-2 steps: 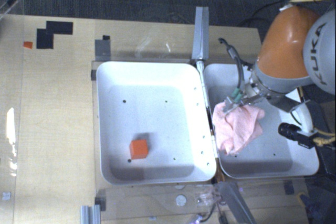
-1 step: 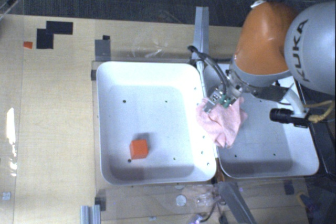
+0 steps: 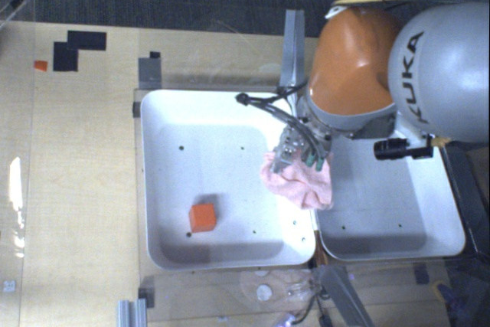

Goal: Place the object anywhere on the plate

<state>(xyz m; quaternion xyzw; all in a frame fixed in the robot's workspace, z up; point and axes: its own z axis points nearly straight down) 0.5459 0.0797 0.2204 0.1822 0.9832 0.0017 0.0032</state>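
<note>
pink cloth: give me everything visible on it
The cloth is pale pink, soft-looking fabric, crumpled into a loose bunch with folds. It sits at the right edge of the left bin, draped toward the rim shared with the right bin. The gripper is right at its top; whether it is actually gripped is unclear.

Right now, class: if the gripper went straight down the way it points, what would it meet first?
The pink cloth. The gripper points down right over it, at the right edge of the left bin. It may already touch the cloth; the depth is unclear. The orange block lies well off that line.
</note>
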